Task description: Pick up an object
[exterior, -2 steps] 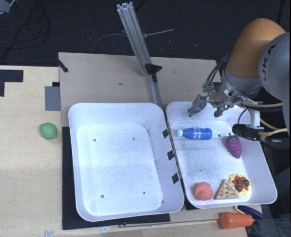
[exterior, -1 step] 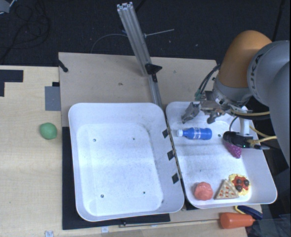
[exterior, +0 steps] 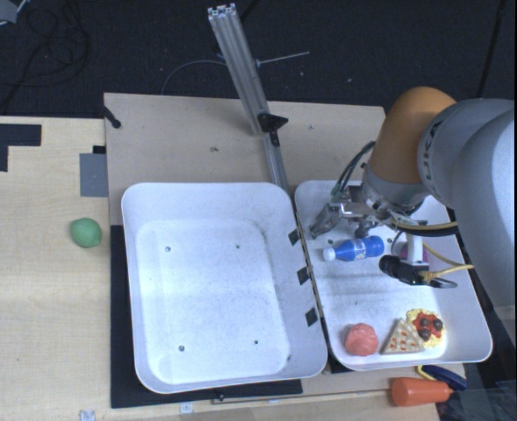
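While the arm (exterior: 451, 156) reaches in from the right, these points hold:

Gripper (exterior: 350, 220): low over the upper part of the right bin, just above the bottle; whether it is spread or closed cannot be told from this slant.
Bottle (exterior: 356, 250): small, lying on its side, blue body with a white cap end pointing left, just beneath the gripper; nothing shows it gripped.
Red ball (exterior: 360, 339): rounded, reddish-pink, at the near edge of the right bin.
Waffle piece (exterior: 413, 331): triangular, tan, topped with red and dark berries, just right of the red ball.
Right bin (exterior: 469, 345): shallow, white, holding the bottle, ball and waffle piece.
Left bin (exterior: 205, 288): shallow, white, speckled floor.
Bench (exterior: 39, 305): pale wood, with a green ball (exterior: 86, 232) lying left of the left bin.
Orange object (exterior: 420, 391): on the bench, just in front of the right bin.
Metal rail (exterior: 245, 86): leaning from the dark background down between the bins.
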{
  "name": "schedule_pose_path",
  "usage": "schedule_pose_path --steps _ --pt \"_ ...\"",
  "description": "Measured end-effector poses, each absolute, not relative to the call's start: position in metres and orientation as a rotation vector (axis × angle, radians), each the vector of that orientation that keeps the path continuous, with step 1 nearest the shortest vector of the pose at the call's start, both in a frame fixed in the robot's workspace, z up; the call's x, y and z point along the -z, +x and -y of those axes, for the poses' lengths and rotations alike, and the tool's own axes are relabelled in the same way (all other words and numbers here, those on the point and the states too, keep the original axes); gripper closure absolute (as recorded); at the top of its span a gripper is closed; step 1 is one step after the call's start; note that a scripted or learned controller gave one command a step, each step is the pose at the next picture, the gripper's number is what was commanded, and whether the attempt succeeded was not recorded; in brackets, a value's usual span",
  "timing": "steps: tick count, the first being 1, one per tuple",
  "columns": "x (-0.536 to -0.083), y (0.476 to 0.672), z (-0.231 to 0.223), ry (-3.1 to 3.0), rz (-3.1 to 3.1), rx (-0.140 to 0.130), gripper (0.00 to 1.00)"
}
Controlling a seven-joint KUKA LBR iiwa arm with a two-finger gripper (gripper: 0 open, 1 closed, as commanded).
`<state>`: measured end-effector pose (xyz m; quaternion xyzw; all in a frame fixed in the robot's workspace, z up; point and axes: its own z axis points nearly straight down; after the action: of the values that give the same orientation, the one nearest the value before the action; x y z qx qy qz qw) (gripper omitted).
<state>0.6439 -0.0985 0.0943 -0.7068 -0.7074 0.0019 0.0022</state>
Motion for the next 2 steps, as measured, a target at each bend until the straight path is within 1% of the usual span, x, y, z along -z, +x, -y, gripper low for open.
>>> schedule_pose_path --steps 1,2 --pt "-0.091 0.644 0.098 -2.221 2.221 0.000 0.00" --pt "-0.101 0.644 0.099 -2.223 2.220 0.000 1.00"
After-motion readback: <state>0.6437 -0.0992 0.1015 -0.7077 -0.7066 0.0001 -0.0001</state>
